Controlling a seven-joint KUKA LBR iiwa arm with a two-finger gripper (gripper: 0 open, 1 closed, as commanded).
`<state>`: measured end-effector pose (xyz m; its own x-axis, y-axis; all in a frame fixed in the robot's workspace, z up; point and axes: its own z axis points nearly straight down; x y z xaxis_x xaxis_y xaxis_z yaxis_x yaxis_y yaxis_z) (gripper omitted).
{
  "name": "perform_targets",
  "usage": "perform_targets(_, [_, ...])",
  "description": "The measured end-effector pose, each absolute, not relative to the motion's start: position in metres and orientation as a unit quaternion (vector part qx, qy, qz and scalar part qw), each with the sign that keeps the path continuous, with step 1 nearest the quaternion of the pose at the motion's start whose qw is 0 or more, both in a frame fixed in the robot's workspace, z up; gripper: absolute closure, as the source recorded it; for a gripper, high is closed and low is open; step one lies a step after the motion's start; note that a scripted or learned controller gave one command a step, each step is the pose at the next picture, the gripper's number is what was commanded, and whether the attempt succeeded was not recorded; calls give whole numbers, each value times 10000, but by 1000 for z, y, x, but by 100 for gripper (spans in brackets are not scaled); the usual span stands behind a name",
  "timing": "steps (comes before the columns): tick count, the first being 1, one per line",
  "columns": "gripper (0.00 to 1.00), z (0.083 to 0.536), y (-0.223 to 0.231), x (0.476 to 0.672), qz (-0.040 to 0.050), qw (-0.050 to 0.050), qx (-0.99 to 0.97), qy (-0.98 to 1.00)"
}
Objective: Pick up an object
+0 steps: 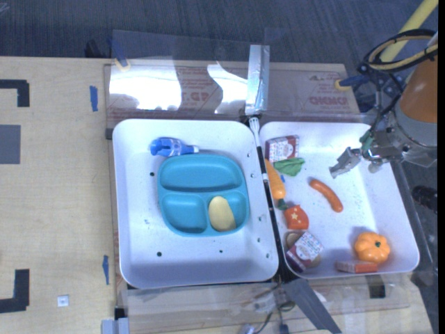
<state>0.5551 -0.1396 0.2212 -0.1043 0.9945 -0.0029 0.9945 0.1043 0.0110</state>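
My gripper hangs over the upper right part of the right bin, open, with nothing between its fingers. Just below and left of it a red sausage lies on the bin floor. An orange pumpkin sits in the near right corner, with a small hot dog in front of it. Along the bin's left side are a red packet, a green leaf, an orange carrot, a red tomato and a small can.
The left bin holds a blue divided tray with a yellow potato in its near right compartment. A blue toy lies behind the tray. A metal strip stands behind the wall between the bins.
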Motion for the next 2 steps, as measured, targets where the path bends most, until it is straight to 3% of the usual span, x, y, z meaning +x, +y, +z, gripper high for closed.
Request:
perform_targets(1, [0,102,-166,555,-29,-53,6446,7645])
perform_targets(2, [100,119,-166,560,14,23,6450,7642])
